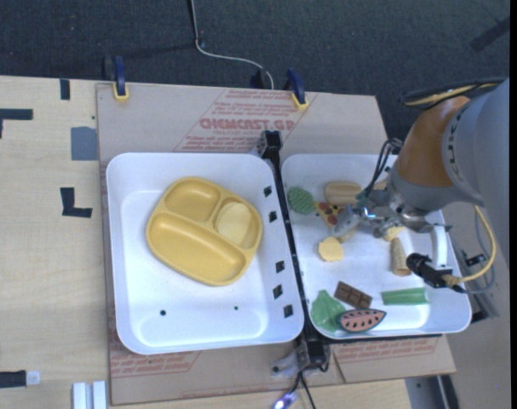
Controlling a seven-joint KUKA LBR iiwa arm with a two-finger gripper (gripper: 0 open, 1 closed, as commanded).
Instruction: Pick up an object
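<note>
My gripper point(358, 217) is low in the right bin point(445, 318), near its upper middle. It sits just right of a small red and yellow piece point(328, 214) and below a tan bread roll point(341, 192). A yellow chunk point(330, 250) lies just below and left of it, and a tan cylinder point(399, 256) lies to its lower right. A round green piece point(301, 199) rests near the bin's left wall. I see nothing held in the gripper.
The left bin point(130, 313) holds a yellow divided plate point(205, 230). Along the right bin's near side lie a brown bar point(353, 295), a green leaf point(326, 311), a watermelon slice point(361, 319) and a green stick point(404, 296).
</note>
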